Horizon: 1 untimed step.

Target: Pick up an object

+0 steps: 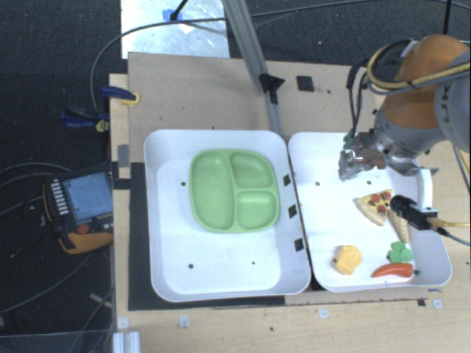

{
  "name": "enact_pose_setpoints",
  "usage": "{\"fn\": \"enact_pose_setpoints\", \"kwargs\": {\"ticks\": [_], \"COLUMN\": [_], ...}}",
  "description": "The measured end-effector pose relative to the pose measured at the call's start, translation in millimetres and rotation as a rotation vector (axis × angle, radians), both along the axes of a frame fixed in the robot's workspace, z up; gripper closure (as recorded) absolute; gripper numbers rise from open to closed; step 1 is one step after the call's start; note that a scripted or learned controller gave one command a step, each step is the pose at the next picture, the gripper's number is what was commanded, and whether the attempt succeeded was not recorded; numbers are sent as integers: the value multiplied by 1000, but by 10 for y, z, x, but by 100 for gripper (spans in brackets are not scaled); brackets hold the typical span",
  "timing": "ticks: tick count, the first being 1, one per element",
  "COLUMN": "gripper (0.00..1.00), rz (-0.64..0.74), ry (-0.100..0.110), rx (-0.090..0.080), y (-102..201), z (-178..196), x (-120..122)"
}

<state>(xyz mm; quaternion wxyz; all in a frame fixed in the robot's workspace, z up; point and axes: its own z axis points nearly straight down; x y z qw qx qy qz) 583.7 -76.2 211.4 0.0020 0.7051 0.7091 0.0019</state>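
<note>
In the right bin (pixel 316 219) lie several toy foods: a pizza slice (pixel 375 204), a yellow corn piece (pixel 347 258), a red chili pepper (pixel 392 271) and a small green leafy piece (pixel 399 252). My gripper (pixel 353 163) hangs over the upper part of this bin, up and to the left of the pizza slice and apart from it. I see no object in it. The arm's grey body and orange band rise behind it at the top right.
The left bin (pixel 169 256) holds a green divided plate (pixel 235 190). A black fitting with a cable (pixel 412 213) sits just right of the pizza slice. A metal pole (pixel 246 35) slants across the back. Clamps and a small blue-screened device (pixel 85 201) lie left of the bench.
</note>
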Motion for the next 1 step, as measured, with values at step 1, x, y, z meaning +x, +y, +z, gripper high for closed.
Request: {"fn": "enact_pose_setpoints", "kwargs": {"ticks": [1], "gripper": [100], "rz": [0], "ry": [-2], "rx": [-1], "y": [-2], "z": [498], "x": [16]}}
